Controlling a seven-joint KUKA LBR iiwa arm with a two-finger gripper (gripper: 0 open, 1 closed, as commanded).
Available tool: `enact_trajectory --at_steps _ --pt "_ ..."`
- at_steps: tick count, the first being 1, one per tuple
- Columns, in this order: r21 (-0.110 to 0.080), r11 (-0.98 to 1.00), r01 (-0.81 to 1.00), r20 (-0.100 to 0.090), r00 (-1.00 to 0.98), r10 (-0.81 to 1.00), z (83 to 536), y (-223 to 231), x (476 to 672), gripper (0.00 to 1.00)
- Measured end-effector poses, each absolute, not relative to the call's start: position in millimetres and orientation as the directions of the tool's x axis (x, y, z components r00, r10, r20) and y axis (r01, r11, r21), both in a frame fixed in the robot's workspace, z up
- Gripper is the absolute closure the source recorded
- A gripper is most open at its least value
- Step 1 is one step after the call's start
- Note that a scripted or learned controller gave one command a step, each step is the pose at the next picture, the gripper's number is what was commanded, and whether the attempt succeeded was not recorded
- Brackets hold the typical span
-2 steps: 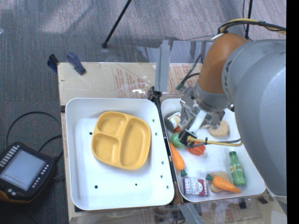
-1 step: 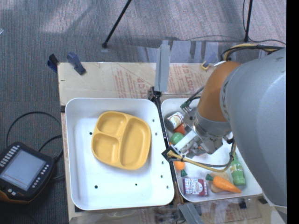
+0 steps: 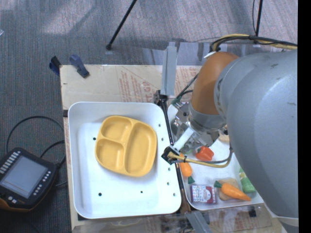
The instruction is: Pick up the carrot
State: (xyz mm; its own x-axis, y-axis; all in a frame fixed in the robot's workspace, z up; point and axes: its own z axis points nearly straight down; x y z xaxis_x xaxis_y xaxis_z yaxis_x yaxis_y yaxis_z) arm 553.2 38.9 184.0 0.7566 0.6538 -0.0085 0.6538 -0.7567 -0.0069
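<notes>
Two carrots lie in the right bin (image 3: pixel 194 205). A small orange one (image 3: pixel 185 169) with a green top sits by the bin's left wall, just below my gripper (image 3: pixel 188 144). A larger carrot (image 3: pixel 234 192), its green stub pointing left, rests on a beige piece near the bin's front. My gripper hangs low over the left part of this bin, above the small carrot, and the wrist hides its tips.
A red-orange pepper (image 3: pixel 204 153) lies right of the gripper. A red packet (image 3: pixel 202 193) and a green item (image 3: pixel 246 183) sit near the front. The left bin (image 3: pixel 82 130) holds a yellow divided plate (image 3: pixel 127 145). My arm covers much of the right bin.
</notes>
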Motion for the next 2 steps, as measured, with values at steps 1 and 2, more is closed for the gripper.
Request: enact_trajectory --at_steps 1,2 --pt "0.0 -0.891 0.454 -0.003 0.891 0.454 369 -17 536.6 1.0" --pt "0.0 -0.961 0.276 -0.005 0.961 0.276 408 15 555.7 1.0"
